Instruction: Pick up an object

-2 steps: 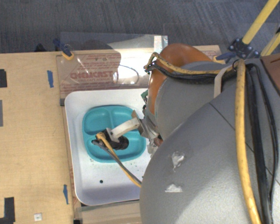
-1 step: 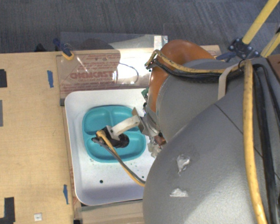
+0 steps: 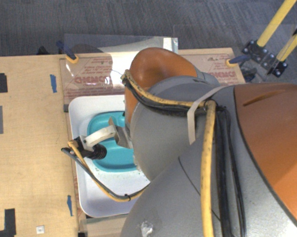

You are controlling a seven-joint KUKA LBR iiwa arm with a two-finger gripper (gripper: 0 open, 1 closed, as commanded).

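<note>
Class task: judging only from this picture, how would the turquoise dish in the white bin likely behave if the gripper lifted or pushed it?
The turquoise dish looks moulded and rigid, so probably stiff. Its glossy surface suggests slipperiness. Sitting low in the white bin, it would likely slide rather than tip.

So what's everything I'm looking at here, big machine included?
Bin: one seen, white, left of centre under the arm.
Dish: one, teal, lying inside the bin.
Bench: one, light wood with black marks and blue tape bits, left side.
Plastic sheet: one, clear with red print, behind the bin.
Poles: two, yellow, top right corner.
Floor: grey, along the top.
Cable: one, yellow, running down the arm.
Arm: one, grey and orange, covering the right half.
</note>
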